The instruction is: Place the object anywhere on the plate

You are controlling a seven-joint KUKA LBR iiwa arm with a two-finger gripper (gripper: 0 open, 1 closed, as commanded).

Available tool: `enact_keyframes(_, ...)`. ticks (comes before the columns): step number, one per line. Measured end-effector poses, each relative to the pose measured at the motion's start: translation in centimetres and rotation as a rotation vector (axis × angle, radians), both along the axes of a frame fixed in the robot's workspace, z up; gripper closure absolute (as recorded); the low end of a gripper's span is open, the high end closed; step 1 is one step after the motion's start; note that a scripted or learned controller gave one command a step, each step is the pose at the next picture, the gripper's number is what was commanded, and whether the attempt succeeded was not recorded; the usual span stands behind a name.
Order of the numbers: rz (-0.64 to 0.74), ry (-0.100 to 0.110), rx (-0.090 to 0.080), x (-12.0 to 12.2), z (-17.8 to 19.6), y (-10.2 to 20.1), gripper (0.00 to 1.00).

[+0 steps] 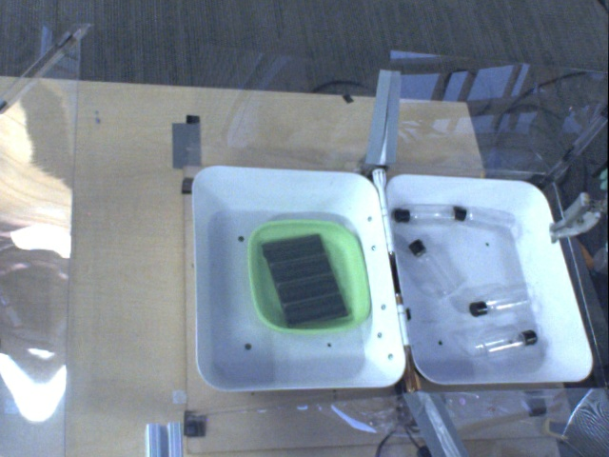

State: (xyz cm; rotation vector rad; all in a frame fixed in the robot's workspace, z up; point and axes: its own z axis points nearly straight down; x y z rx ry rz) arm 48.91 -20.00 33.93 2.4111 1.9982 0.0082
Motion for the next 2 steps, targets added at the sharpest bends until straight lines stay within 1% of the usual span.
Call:
enact_keyframes(1, -0.083, 0.004, 0.002, 0.0, -3.8, 0.3, 0.00)
enact_keyframes(2, -0.137, 0.004, 0.003, 0.0, -5.5, 0.6, 0.00)
